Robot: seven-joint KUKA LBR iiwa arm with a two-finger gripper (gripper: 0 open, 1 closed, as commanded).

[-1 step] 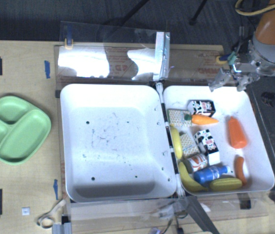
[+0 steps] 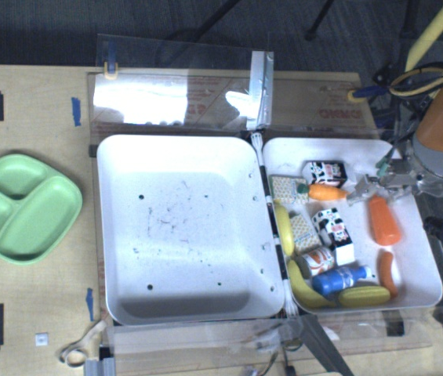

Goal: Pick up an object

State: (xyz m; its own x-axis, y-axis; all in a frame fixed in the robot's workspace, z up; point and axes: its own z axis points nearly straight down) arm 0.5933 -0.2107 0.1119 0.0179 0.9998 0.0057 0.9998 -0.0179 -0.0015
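Green divided plate (image 2: 23,207) at surface's left edge, left bin (image 2: 182,225) bare. Right bin (image 2: 429,276) holds pile: yellow banana (image 2: 285,229) along its left wall, blue bottle (image 2: 339,280) near front edge.

Orange carrot-like piece (image 2: 384,219) lies toward right wall, just under gripper (image 2: 390,177). Likely light, stiff, smooth plastic, bit slippery; pinch across narrow middle.

Gripper state: honestly cannot tell.

left bin (image 2: 178,210) — floor bare, open from above | right bin (image 2: 421,245) — toys crowd its left half
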